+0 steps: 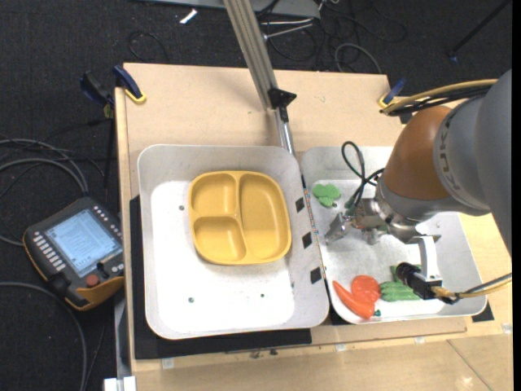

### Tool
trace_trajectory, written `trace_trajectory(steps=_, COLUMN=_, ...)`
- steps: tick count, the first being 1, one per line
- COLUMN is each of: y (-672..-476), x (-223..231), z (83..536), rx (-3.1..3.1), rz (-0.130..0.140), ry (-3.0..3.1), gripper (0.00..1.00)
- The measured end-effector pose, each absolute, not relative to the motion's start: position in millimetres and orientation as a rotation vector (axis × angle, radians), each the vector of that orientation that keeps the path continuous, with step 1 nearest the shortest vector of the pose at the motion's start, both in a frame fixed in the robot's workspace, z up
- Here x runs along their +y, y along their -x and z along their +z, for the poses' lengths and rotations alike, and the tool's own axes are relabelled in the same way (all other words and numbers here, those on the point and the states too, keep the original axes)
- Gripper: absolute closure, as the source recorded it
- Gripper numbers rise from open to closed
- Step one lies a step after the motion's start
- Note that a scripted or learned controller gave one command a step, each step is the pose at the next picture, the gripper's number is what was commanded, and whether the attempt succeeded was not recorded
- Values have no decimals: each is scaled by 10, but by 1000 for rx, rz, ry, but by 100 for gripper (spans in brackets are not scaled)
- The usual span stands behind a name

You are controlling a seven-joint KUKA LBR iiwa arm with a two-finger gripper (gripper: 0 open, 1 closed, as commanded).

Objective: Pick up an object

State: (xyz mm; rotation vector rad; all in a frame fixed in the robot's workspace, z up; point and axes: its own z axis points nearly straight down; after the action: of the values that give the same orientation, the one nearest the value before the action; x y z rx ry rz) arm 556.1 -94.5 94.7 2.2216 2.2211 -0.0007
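Observation:
My gripper [340, 228] hangs over the middle-left of the right bin [456, 243], its metal fingers [335, 230] pointing left and slightly apart, with nothing between them. A small green toy [326, 194] lies just above and left of the fingertips. Along the bin's front edge lie a red-orange toy vegetable [360, 293] and a green toy [399, 292] beside it. The arm's orange band and grey wrist cover the bin's right part.
A yellow divided plate [240, 217] rests in the left bin [163, 243]. A slanted metal pole [256, 47] crosses the bench's back edge and reaches the gap between the bins. Black cable loops over the right bin's back. A teach pendant [75, 251] lies on the floor at left.

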Motion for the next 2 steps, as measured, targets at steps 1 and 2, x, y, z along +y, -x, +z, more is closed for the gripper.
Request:
trace_trajectory(steps=1, y=-5568, x=-944, z=1059, rx=2221, rz=2, ry=-2220, gripper=100)
trace_trajectory(steps=2, y=-5505, x=-957, z=1658, rx=2220, rz=4, ry=-2217, gripper=100)
